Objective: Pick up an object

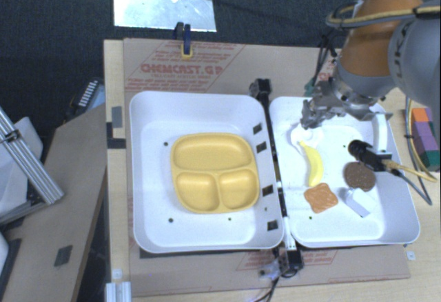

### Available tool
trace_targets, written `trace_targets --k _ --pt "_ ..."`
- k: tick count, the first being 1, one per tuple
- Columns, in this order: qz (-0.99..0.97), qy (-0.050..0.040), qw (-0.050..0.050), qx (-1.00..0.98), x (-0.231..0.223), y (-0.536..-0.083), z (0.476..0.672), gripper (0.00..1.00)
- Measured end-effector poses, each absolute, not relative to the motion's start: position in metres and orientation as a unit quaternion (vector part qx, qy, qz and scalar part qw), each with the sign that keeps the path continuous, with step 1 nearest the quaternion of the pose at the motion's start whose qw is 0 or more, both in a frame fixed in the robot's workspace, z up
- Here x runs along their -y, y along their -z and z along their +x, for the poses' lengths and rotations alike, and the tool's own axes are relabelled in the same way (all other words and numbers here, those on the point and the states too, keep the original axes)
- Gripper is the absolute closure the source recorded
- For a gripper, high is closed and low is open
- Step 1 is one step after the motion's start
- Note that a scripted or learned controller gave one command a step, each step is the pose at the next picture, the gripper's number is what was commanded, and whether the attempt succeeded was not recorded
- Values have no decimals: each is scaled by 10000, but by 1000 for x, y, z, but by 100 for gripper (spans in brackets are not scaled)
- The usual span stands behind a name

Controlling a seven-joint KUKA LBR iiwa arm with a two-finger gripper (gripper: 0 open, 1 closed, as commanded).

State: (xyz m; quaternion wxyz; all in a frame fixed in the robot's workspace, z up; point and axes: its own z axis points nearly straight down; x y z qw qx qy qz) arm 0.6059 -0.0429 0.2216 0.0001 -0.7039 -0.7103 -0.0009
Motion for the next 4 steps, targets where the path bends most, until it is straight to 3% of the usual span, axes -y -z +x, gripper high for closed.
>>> trace_targets --k 2,3,4 --pt "-7045 2 2 7097 -62 -225 584 100" --pt "-7040 13 -1 7102 -111 -220 589 100" --pt "-7057 6 -3 7085 -108 -220 589 0"
